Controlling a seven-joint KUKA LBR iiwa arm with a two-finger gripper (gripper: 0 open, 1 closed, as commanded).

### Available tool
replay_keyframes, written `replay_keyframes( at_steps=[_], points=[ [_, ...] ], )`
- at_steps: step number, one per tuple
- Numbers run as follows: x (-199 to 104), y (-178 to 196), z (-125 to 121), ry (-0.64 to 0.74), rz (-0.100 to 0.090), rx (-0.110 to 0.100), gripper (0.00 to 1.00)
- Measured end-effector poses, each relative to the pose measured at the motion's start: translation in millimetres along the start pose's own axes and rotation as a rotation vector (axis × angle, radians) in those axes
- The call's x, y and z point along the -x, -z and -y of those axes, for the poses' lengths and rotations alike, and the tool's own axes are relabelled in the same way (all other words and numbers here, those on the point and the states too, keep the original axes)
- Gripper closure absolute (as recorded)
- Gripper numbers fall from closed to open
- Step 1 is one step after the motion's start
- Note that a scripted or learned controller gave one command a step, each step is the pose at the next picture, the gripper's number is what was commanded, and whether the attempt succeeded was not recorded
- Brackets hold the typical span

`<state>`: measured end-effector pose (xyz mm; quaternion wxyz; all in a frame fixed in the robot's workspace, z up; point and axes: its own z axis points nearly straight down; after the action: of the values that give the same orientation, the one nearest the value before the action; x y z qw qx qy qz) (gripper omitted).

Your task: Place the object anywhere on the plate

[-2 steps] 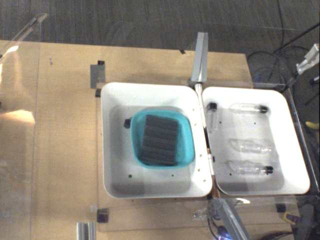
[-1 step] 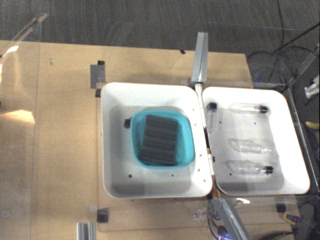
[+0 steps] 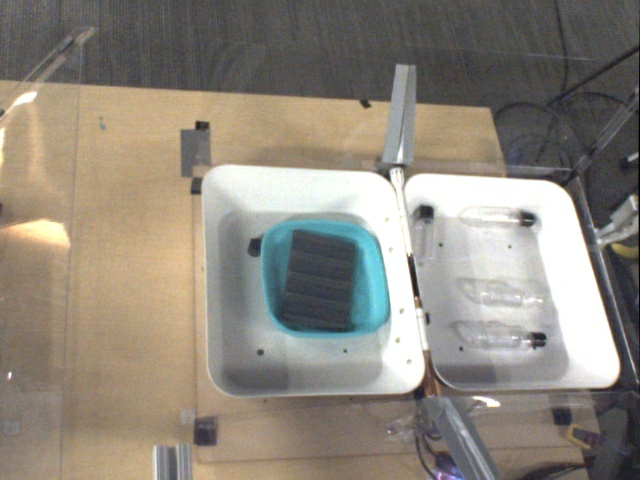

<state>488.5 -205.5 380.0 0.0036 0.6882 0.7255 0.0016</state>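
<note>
A dark grey, ribbed rectangular block (image 3: 320,286) lay flat on a turquoise square plastic plate (image 3: 375,278) with rounded corners, well inside its rim and turned slightly off the plate's edges. The plate sat near the middle of the left shallow white bin (image 3: 225,298). A small black piece (image 3: 255,247) touched or nearly touched the plate's left edge; what it was could not be made out.

In the right shallow white bin (image 3: 590,308) lay three clear plastic tubes, faint against the white floor: one near the far wall (image 3: 495,215), one in the middle (image 3: 498,293), and one near the front (image 3: 495,338). Dark caps showed on the far and front ones. Another thin clear piece with a black end (image 3: 424,218) lay along that bin's left wall.

A grey metal post (image 3: 401,116) stood at the far end of the seam between the bins. The pale wooden bench (image 3: 120,268) carried a glare patch on its left. Dark cables (image 3: 560,118) trailed past the upper right corner, partly cut off.
</note>
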Motion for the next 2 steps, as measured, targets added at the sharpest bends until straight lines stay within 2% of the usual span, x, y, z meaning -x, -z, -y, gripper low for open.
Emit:
replay_keyframes(
  at_steps=[1,2],
  points=[
    [0.0,-90.1,0.2,-0.029,0.0,-0.001,0.0],
    [3.0,40.2,-60.9,-0.102,0.003,0.006,0.0]
  ],
)
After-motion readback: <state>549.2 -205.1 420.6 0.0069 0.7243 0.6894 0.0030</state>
